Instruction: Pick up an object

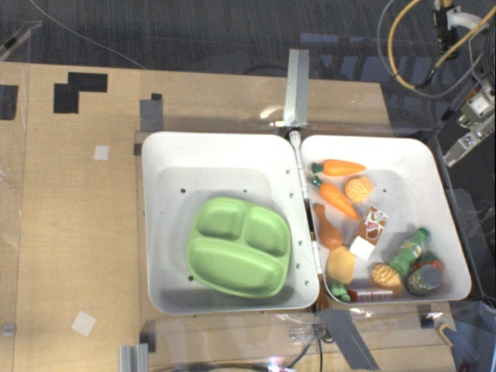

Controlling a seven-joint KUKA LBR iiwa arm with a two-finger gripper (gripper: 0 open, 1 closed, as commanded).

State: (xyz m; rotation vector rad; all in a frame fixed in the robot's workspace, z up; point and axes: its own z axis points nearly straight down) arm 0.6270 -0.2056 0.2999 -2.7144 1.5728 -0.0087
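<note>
Nearest the camera, along the front wall of the right bin (457, 208), a cluster of toy food is seen: a dark round-topped jar (424, 278), a green bottle (409, 249) leaning against it, a small knobbly yellow piece (385, 275), a red stick-shaped item (372, 294) and a pale yellow rounded piece (341, 264). Just behind these, a small packet (374, 225) with red and white print is found, but its writing is too small to be read; no brand can be made out on anything. Farther back lie two carrots (338, 198), one above the other, with a yellow corn piece (357, 188) beside them. In the left bin (163, 208) a green divided plate (240, 246) is set, tilted slightly. At the far right, well above and outside the bins, part of the arm's end hardware (473, 126) and looped cables are visible; whether the gripper is spread or pressed together cannot be told. Nothing is seen to be held, so the pick is judged as not yet begun: an object must be chosen, approached, grasped and lifted.
</note>
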